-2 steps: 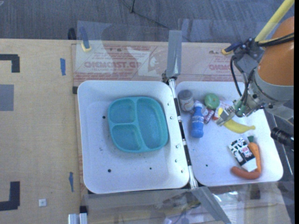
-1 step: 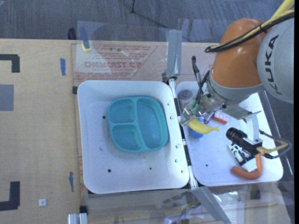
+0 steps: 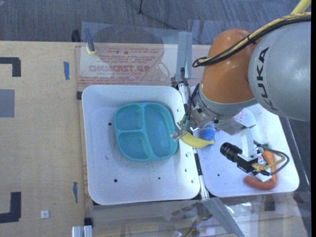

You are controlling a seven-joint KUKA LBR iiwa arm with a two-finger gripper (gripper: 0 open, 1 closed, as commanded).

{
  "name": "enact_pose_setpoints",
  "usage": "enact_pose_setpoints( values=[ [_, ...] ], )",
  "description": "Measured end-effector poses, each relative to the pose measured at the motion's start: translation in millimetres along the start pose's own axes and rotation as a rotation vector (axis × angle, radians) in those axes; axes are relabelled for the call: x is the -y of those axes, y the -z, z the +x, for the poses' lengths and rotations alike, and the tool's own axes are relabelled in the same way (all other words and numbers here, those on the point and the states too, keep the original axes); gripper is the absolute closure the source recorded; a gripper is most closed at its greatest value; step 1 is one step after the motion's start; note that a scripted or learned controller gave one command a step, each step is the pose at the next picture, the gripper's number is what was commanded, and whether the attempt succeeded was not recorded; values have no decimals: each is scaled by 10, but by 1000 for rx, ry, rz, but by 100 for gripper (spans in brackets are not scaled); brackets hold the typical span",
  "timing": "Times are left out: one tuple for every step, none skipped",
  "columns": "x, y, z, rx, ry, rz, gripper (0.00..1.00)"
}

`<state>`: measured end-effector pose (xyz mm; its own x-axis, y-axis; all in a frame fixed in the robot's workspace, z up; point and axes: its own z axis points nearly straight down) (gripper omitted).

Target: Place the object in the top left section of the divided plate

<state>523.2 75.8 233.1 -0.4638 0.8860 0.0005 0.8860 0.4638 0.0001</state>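
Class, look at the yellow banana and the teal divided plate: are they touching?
Cannot tell. In the camera view the yellow banana sits at the right edge of the teal divided plate, over the rim between the bins, with the arm's wrist hiding where they meet.

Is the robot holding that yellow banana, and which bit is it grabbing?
Cannot tell: the gripper sits right over the banana by its left end, but the grip itself is hidden.

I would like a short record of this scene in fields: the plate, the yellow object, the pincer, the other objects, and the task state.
plate: teal divided plate, flat in the left bin
yellow object: banana-like piece at the plate's right edge, over the border between the bins
pincer: pincer directly above the yellow piece; a grasp is not clear
other objects: orange sausage-like item in the right bin
task state: not yet done
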Motion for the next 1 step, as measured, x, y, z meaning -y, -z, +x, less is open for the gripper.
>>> enact_pose_setpoints(
  values=[
    [-268, 238, 947, 1, -121, -2, 100]
  ],
)
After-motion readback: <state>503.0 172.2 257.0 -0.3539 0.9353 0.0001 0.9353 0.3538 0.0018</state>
